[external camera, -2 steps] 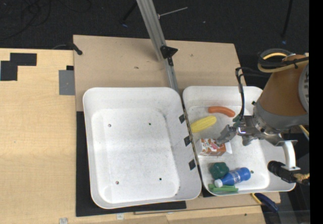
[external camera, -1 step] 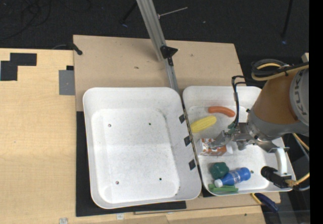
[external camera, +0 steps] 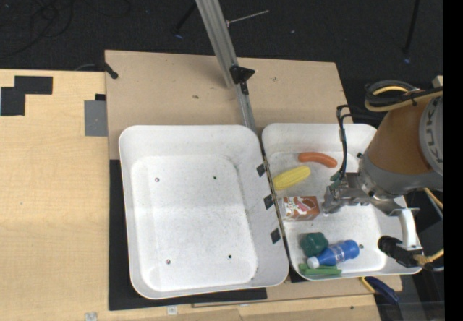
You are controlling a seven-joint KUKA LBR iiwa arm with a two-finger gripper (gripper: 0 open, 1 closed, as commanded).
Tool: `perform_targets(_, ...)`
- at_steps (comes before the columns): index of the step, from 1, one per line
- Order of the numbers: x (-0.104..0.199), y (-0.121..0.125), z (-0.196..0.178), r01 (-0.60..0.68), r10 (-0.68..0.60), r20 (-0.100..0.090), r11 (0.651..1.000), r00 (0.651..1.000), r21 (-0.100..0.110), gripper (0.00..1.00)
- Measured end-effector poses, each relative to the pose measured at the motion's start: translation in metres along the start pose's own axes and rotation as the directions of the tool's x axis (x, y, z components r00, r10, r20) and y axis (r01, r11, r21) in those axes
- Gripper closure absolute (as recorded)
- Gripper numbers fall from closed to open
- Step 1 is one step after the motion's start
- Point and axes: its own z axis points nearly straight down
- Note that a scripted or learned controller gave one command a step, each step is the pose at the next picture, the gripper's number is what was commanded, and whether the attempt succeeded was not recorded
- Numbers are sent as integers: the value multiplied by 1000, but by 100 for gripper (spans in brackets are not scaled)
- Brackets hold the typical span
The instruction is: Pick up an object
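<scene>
right bin [external camera: 282, 140]: sausage [external camera: 317, 159] at back, corn [external camera: 291, 178] left-front of it, packet [external camera: 300, 207] mid-left, bottle [external camera: 334, 254] at front
gripper [external camera: 331, 201]: just right of packet
left bin [external camera: 137, 146]: beside right bin

Grey arm [external camera: 394, 182], orange band
</scene>
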Motion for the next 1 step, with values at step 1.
perform_targets(1,1,-5,-61,8,-8,4,1000,1000,0,100)
